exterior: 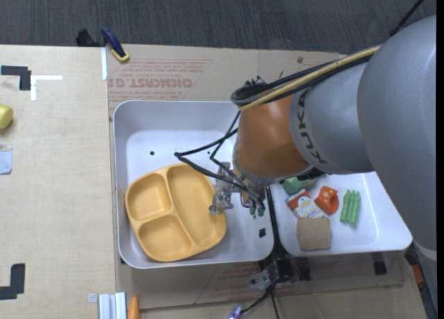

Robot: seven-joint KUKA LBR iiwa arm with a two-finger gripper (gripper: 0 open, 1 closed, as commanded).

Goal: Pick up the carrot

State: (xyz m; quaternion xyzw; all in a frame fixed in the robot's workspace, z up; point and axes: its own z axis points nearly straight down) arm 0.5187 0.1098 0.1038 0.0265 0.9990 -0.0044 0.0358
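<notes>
Orange-red stub in the right bin: taking this as the carrot, though at this size I cannot be sure of it. It lies on the bin floor near the middle.

Neighbours in that bin:
- red-and-white packet just beside it at 9 o'clock
- green pods near it at 3 o'clock
- slice of bread near it at about 7 o'clock
- small green piece at about 10 o'clock, partly under my wrist

My gripper hangs over the left bin, at the right edge of the yellow divided plate. Whether it is spread or pressed together I cannot tell; cables and the wrist clutter that spot. Nothing is seen held in it.

Key relation: the carrot lies at roughly 3 o'clock from the gripper, across the wall between the two bins, well apart from it. Its long axis is hard to read because the piece looks short; my best guess is about 11 to 5 o'clock.

Judgement: the approach is not yet begun. The next move calls for a shift toward 3 o'clock over the divider, then a descent with the jaws set across the short width. Risk: the packet sits so close on the 9 o'clock side that it may be caught instead.
</notes>
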